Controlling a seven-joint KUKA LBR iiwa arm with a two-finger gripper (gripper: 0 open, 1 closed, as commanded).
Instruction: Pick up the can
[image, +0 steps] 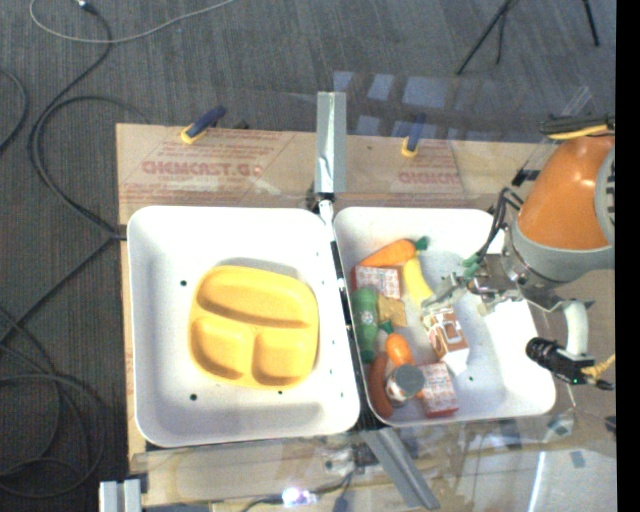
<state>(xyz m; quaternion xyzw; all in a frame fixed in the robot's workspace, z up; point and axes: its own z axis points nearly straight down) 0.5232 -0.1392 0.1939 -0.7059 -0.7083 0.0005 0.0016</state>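
The can (403, 382) lies near the front of the right bin (520, 385), its round grey end facing up and its reddish body to the left. It sits among other groceries, touching a red-and-white carton (438, 390). My gripper (463, 287) hangs over the middle of the right bin, up and to the right of the can and well apart from it. It is just above a brown carton (446, 334), under the grey arm with the orange band (565, 205).
The right bin also holds a carrot (393, 253), a yellow banana-like piece (413, 280), a red packet (380, 283), a green item (366, 312) and a small orange piece (398, 348). A yellow divided plate (256, 324) lies in the left bin (160, 250).
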